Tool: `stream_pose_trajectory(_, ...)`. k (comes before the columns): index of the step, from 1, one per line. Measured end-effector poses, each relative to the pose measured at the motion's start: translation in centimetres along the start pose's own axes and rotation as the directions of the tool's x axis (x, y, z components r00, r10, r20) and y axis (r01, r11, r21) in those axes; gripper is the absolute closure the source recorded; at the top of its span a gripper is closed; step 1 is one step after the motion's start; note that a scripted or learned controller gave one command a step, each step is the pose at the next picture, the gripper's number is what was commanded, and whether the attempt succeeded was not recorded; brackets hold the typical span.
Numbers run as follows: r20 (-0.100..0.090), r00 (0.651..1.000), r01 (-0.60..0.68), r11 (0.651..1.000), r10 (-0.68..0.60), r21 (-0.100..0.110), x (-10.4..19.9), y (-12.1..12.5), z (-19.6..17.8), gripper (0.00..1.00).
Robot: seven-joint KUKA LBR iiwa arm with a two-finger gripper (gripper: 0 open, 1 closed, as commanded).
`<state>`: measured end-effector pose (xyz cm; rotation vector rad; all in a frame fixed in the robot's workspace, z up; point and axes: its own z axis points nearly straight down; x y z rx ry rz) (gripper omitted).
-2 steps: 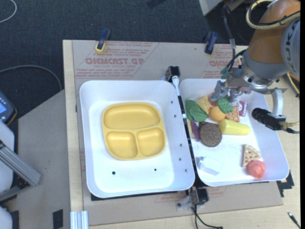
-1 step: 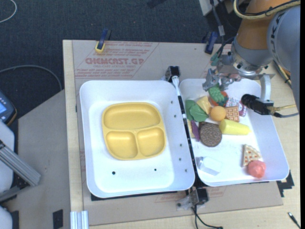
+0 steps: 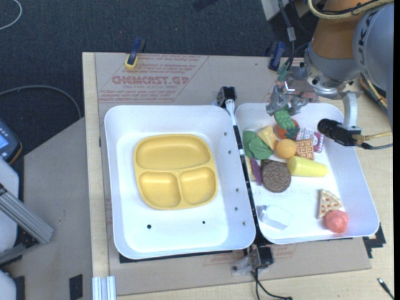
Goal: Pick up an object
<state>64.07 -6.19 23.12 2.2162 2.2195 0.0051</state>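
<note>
- Nearest in the right bin (image 3: 365,192): a small red ball-like toy (image 3: 336,221) in the front corner, touching a wedge like a pizza slice (image 3: 327,202). Probably light hard plastic; the ball likely to roll or squirt out of a pinch, the wedge flat and hard to get under.
- Just left of those, a pale flat scrap (image 3: 273,215) on the bin floor; thin, poor for two fingers.
- Mid-bin: a dark round patty (image 3: 276,175), low and disc-shaped, best taken across its rim; a yellow corn-like piece (image 3: 307,166) beside it, elongated, best pinched across the short axis.
- Further back, crowded and touching: an orange ball (image 3: 285,149), a waffle square (image 3: 304,149), a green leaf (image 3: 257,145), a purple strip (image 3: 255,169) by the bin wall. All judged light toy food, stiff and slick; a neighbour likely to be nudged in any grasp here.
- Farthest: hand (image 3: 282,108) at the back of the right bin, over a green-and-red piece (image 3: 285,122); hard to say whether touching. Impossible to tell whether spread or closed, or whether anything gripped.
- Left bin (image 3: 119,186): a yellow divided plate (image 3: 175,170), wide, smooth; only its rim offering a hold.
- Both bins on the bench (image 3: 156,80).
</note>
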Motion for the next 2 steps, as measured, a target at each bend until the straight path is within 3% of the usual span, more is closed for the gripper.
stream_pose_trajectory(1, 0.000, 1.000, -0.002, 1.000, 0.002, 0.004, -0.9, -0.6, -0.4, 1.00)
stream_pose_trajectory(2, -0.001, 1.000, 0.000, 1.000, 0.000, 0.010, -0.7, -0.2, 1.7, 1.00)
